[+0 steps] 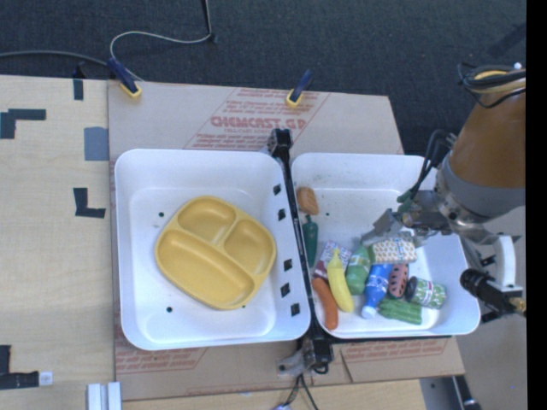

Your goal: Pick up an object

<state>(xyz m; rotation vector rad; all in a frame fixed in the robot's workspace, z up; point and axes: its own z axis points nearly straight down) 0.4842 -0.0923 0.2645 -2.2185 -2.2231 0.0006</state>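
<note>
Left bin: smooth glossy white plastic. Divided tray: matt yellow plastic. Sheet beneath: plain brown cardboard, printed red.

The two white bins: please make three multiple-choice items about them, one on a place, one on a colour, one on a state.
1. Where does the yellow divided plate lie?
A. left bin
B. right bin
C. on the cardboard

2. What colour is the bottle among the toys?
A. red
B. blue
C. black

3. How does the end effector stand to the toys?
A. over the left bin
B. outside both bins
C. over the right bin, near the pile

Answers: 1 A, the plate lies on the floor of the left bin. 2 B, its body is blue with a white cap. 3 C, it hangs inside the right bin, just above the pile.
</note>
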